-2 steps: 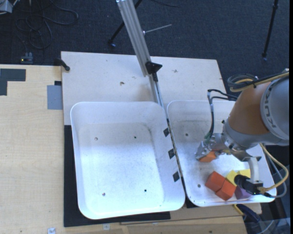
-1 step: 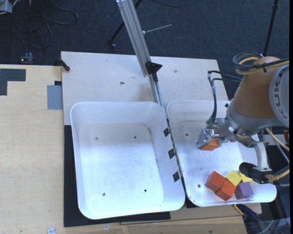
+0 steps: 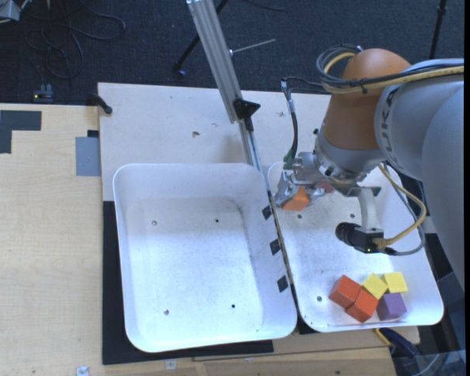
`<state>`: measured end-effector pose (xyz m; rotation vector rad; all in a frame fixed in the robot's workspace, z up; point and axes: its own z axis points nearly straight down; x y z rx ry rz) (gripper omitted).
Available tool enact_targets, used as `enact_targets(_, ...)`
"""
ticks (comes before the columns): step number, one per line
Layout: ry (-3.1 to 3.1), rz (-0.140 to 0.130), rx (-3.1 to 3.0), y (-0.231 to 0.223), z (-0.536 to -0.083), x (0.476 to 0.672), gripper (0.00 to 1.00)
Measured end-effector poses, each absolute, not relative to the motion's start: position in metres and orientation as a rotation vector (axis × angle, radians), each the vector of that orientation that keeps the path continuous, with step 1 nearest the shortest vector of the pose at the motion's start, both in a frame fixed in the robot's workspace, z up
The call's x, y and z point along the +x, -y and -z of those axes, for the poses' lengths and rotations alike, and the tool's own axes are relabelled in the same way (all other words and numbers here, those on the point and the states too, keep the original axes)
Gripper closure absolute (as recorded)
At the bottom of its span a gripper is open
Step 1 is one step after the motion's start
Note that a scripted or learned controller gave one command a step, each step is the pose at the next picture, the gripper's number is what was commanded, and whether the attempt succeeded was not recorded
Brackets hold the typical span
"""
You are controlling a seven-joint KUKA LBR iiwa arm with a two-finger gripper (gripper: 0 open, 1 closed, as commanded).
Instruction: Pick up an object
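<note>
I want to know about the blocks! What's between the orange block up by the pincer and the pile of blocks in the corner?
Bare white bin floor, seen in the camera view, between orange block and pile.

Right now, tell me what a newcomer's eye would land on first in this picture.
First the big grey arm with its orange band, reaching in from the right over the right bin. Its gripper hangs near that bin's upper left corner with an orange block at its tip. Next comes the bright cluster of blocks, orange, yellow and purple, in that bin's lower right corner, and the left bin beside it.
</note>
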<state>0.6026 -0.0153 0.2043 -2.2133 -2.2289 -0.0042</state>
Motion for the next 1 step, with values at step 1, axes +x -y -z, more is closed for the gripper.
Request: enact_targets(1, 2.226, 0.002, -2.213, -0.0477, -0.2513, 0.5679, 1.00)
